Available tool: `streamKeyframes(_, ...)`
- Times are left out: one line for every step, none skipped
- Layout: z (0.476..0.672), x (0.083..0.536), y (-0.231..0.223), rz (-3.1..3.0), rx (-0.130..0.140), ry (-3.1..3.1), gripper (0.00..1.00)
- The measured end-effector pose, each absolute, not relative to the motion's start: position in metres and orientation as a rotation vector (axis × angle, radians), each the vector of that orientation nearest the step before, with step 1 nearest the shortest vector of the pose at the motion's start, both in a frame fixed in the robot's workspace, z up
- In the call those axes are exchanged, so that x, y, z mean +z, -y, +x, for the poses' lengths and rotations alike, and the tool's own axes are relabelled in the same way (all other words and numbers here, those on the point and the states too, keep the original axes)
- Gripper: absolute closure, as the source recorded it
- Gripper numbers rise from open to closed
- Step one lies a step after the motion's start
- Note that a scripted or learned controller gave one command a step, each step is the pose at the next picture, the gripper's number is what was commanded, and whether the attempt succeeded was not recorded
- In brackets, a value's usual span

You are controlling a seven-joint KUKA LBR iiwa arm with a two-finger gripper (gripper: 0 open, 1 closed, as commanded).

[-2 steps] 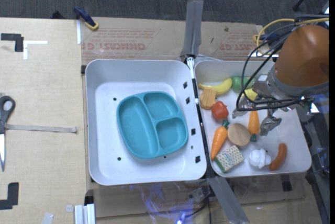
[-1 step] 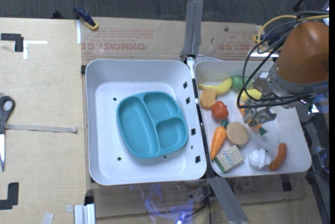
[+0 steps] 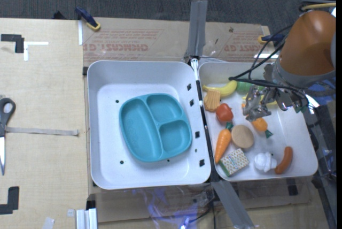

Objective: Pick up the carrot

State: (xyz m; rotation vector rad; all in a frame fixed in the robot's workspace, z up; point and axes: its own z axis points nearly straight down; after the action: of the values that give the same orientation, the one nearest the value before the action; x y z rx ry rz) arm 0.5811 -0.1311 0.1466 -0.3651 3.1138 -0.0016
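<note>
The carrot (image 3: 222,143) is orange with a green top and lies at a slant along the left side of the right bin (image 3: 299,169), its tip pointing toward the front. My gripper (image 3: 254,107) hangs over the middle of that bin, up and to the right of the carrot and apart from it. Just below the gripper sits a small orange fruit with a green leaf (image 3: 260,125).
Around the carrot lie a red pepper (image 3: 224,112), a tan round piece (image 3: 242,136), a small printed box (image 3: 234,161), a white garlic (image 3: 263,161), a sausage (image 3: 284,160), a banana (image 3: 222,89) and a yellow ridged piece (image 3: 212,99). The left bin (image 3: 101,169) holds a blue divided plate (image 3: 155,127).
</note>
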Motion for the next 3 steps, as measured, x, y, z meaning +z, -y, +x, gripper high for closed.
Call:
streamKeyframes(0.57, 0.093, 0.15, -1.228, 0.0, -2.888, 1.0)
streamKeyframes(0.57, 0.093, 0.15, -1.228, 0.0, -2.888, 0.0)
streamKeyframes(0.572, 0.104, 0.15, -1.225, -0.003, -2.883, 1.0)
